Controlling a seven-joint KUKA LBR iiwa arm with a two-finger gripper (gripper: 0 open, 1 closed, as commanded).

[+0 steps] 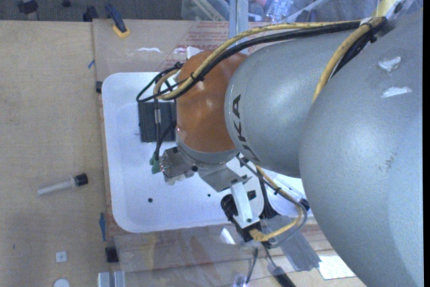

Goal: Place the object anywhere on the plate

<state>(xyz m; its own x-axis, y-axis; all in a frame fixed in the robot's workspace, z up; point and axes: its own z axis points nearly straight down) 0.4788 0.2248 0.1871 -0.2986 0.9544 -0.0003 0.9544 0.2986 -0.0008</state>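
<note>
Camera view — grey arm with orange band covers most of the white bin on the counter; finger state and the object's place cannot be told.

Wooden bench with white bin, small cylinder.

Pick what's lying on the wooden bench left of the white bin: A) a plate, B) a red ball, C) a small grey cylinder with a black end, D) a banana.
C: a small grey cylinder with a black end lies on the wooden bench, apart from the white bin to its right.
</note>
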